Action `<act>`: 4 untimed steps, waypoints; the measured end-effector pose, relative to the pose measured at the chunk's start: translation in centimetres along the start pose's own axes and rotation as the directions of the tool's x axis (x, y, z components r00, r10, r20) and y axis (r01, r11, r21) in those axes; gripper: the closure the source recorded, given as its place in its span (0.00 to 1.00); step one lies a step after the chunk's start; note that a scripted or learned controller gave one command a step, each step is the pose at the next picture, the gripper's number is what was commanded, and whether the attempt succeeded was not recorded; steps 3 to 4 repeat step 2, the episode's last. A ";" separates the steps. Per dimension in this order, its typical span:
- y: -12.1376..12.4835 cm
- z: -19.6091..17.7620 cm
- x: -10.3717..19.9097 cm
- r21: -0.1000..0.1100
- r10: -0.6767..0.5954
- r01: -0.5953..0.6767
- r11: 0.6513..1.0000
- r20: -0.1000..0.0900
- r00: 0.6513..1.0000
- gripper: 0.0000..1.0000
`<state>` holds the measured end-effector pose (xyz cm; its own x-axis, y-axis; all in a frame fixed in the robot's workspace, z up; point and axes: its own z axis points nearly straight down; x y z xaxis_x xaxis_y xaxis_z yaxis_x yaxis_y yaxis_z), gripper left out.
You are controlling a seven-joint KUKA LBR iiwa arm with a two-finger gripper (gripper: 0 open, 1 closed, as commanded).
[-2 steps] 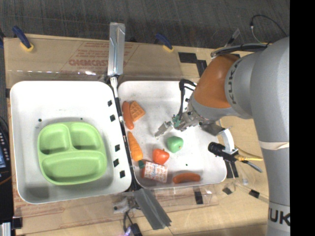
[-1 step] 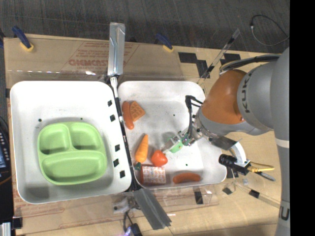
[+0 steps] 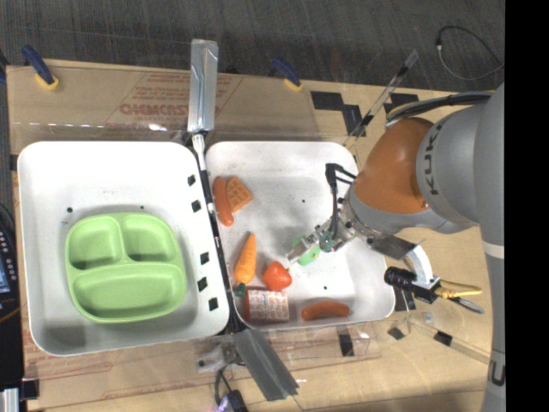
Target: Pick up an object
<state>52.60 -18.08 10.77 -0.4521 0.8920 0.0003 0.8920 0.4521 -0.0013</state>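
Camera view: gripper [image 3: 316,245] is seen low in the right bin [image 3: 283,157], beside the tomato [image 3: 276,275] and carrot [image 3: 245,258]; its opening cannot be told. "KUKA" is partly read on the arm [image 3: 446,174]. A green divided tray [image 3: 127,267] is noted in the left bin [image 3: 51,157].

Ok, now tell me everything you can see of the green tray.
The green tray is a light green divided plate, plastic by its look, with rounded corners and three hollows: two small ones on the far side and one long one on the near side. It lies flat, right way up, in the left white bin, toward the near left part. Nothing lies in its hollows, and it touches the bin's floor alone.
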 end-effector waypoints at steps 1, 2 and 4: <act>4.5 -11.4 1.1 -0.001 0.417 -0.417 0.909 0.000 0.909 1.00; 8.9 -10.1 3.4 0.002 0.495 -0.495 0.869 0.000 0.869 1.00; 8.9 -10.1 3.4 0.002 0.495 -0.495 0.869 0.000 0.869 1.00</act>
